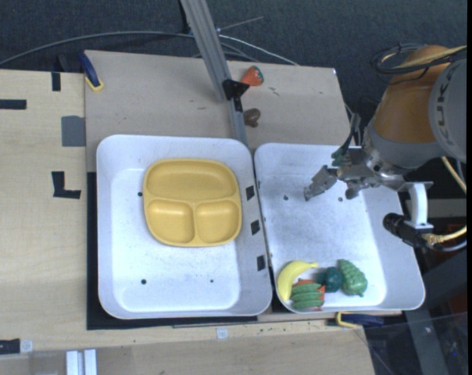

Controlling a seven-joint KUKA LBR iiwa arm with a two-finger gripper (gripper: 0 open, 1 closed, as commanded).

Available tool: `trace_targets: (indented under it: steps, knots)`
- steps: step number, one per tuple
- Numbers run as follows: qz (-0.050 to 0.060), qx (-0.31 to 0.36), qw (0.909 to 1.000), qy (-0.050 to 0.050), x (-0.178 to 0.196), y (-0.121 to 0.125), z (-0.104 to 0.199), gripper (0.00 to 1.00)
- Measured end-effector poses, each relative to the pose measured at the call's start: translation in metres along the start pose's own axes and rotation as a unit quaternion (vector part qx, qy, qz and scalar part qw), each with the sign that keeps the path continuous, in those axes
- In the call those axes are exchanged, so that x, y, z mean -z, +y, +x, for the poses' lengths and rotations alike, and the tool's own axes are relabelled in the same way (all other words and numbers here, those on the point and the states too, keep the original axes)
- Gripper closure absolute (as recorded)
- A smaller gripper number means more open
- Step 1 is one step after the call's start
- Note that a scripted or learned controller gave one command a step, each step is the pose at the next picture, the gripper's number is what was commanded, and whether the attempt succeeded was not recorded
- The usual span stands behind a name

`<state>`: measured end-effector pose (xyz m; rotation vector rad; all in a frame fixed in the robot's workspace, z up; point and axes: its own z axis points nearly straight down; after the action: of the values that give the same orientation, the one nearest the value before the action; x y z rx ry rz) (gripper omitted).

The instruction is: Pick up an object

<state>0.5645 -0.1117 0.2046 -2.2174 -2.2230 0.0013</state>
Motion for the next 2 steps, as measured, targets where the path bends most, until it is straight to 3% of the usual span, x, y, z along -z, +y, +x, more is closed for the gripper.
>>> trace_targets:
  steps: [1, 2]
  knots:
    - [0.0, 0.0, 1.0, 0.0, 0.0, 0.0, 0.0, 0.0]
    - [0.003, -0.001, 1.0, 0.0, -0.064, -0.001, 0.0, 0.0]
